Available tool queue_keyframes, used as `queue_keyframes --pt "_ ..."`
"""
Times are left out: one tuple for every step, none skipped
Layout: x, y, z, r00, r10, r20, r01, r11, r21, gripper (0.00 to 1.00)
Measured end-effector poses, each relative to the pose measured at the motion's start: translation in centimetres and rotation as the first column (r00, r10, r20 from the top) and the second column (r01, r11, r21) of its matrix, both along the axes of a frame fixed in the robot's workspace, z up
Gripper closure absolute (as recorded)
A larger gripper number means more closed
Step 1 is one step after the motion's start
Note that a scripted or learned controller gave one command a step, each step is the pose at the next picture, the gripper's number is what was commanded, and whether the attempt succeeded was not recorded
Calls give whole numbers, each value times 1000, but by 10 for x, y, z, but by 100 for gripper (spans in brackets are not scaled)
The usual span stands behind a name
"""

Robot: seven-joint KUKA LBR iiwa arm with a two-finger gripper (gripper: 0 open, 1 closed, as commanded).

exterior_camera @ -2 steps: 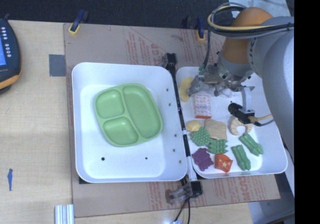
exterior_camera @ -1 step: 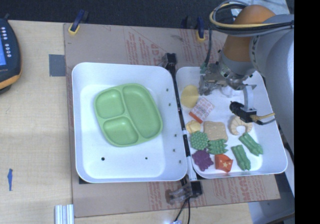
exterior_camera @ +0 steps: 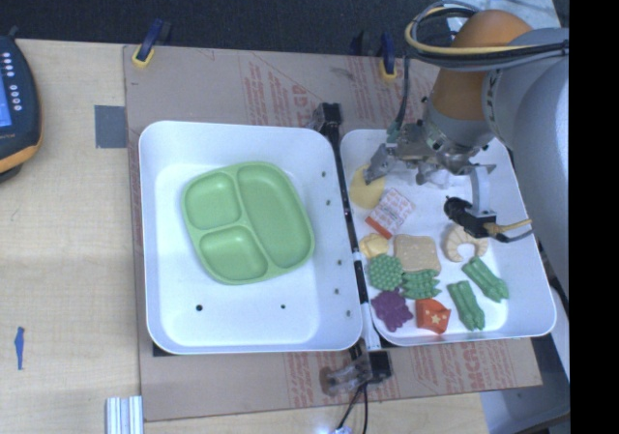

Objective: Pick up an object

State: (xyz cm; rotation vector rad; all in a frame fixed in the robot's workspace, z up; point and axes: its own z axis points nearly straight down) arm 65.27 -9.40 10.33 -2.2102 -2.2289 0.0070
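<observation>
The right bin (exterior_camera: pixel 527 229) holds several toy foods: a yellow piece (exterior_camera: pixel 365 190), a red-and-white packet (exterior_camera: pixel 392 210), a tan toast slice (exterior_camera: pixel 416 253), green pieces (exterior_camera: pixel 385 273), purple grapes (exterior_camera: pixel 391 308), a red piece (exterior_camera: pixel 432 315), two green pods (exterior_camera: pixel 466 304) and a cream ring (exterior_camera: pixel 464 246). My gripper (exterior_camera: pixel 430 159) hangs over the far part of this bin, just right of the yellow piece and above the packet. A black part with a tan cable (exterior_camera: pixel 471 217) juts out beside the cream ring. I see nothing held.
The left bin (exterior_camera: pixel 164 306) carries a green three-compartment plate (exterior_camera: pixel 249 221). A black hinge strip (exterior_camera: pixel 346 229) runs between the bins. An orange-edged device (exterior_camera: pixel 14 103) lies at the far left of the bench. Blue clamps (exterior_camera: pixel 388 57) hold the cardboard at the back.
</observation>
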Motion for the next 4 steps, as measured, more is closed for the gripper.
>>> queue_keyframes --pt "-120 -19 13 1000 -9 -9 9 1000 2 0" --pt "-69 2 -13 1000 0 4 0 1000 1 0" --pt "-148 -12 -12 1000 -6 -3 6 1000 2 0" --pt "-80 2 -11 1000 -1 8 1 1000 1 0"
